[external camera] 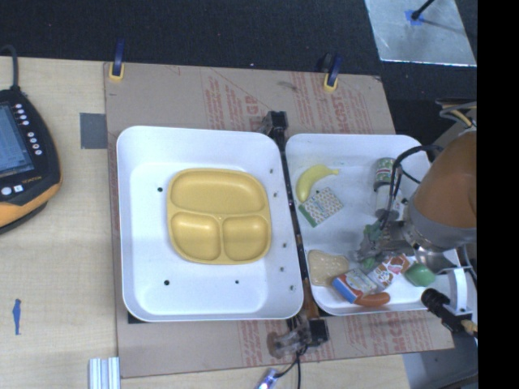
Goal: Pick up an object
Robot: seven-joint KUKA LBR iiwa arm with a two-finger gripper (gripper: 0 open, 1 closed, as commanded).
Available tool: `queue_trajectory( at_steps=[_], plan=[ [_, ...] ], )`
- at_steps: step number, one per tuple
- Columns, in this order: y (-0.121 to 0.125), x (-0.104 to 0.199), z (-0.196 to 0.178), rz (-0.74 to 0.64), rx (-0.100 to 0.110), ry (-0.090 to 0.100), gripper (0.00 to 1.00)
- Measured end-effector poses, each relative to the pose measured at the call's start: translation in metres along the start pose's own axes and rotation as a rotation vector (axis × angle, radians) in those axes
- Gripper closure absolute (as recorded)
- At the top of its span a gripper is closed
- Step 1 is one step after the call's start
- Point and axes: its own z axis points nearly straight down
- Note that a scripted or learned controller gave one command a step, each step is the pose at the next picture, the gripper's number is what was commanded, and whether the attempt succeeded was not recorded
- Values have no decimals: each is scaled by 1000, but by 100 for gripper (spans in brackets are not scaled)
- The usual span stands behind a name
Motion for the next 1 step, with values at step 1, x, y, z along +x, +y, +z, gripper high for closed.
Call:
queue_trajectory(
  at_steps=[1],
  plan=[
    [117,44,-28,1,-3,1,100]
  ],
)
